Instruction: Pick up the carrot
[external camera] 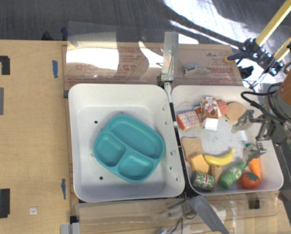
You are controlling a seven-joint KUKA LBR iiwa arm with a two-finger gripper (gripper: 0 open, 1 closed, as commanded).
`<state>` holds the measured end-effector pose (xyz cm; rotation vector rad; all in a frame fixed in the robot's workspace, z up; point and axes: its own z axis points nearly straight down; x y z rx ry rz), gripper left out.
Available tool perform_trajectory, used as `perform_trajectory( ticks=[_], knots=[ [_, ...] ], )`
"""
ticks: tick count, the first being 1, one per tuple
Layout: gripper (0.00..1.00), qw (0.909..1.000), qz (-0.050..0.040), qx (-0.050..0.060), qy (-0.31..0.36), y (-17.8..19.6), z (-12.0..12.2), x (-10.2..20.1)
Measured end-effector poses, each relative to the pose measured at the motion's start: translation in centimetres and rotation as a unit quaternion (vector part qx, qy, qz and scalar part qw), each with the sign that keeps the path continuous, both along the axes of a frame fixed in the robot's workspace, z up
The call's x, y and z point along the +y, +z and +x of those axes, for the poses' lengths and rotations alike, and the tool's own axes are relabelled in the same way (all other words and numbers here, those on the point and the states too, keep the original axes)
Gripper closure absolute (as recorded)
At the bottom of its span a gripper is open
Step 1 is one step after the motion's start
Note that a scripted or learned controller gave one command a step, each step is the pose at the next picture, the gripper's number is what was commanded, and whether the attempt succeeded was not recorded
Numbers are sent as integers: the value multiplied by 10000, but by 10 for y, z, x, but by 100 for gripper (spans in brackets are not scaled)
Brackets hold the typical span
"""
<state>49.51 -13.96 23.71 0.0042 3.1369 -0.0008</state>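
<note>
The tomato (250,180) is seen at the right bin's (274,186) near edge, the carrot (255,166) just behind it, under the claw (253,152), whose opening cannot be told.

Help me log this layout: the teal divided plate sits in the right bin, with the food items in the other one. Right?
Not quite. The camera view shows the teal divided plate in the left bin; the food items, the carrot among them, lie in the right bin.
</note>
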Motion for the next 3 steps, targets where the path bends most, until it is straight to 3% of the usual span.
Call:
perform_trajectory(
  ticks=[1, 2, 3],
  knots=[
    [0, 9974, 12, 52, -723, -90, -17, -39],
    [0, 9922, -8, -36, -1250, -148, -12, -53],
    [100, 9923, -16, -81, -1233, -136, -9, -51]
  ],
)
